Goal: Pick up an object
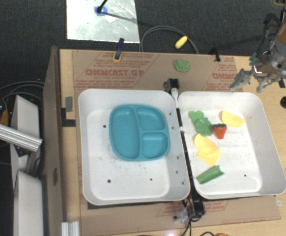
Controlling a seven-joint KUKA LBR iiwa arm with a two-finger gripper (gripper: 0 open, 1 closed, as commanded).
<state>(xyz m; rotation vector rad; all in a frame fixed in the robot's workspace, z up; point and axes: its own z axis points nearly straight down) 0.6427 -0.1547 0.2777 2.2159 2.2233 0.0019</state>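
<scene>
Overhead, the single slanted view shows two shallow white bins side by side on a cardboard-covered bench. The left bin (91, 132) holds a teal divided plate (138, 132), lying flat near its middle. The right bin (261, 146) holds the loose toy food: a green leafy piece (201, 122) near the divider, a small red piece (219, 131) touching its right side, a yellow piece (231, 118) toward the far wall, two yellow pieces (207, 149) overlapping mid-bin, and a green pod-shaped piece (210, 174) nearer the front wall. The gripper (251, 81) hangs beyond the far right corner of the right bin, above the cardboard and well apart from the food; its two fingers are spread apart with nothing between them. A green disc (182, 65) lies on the cardboard behind the bins.
</scene>
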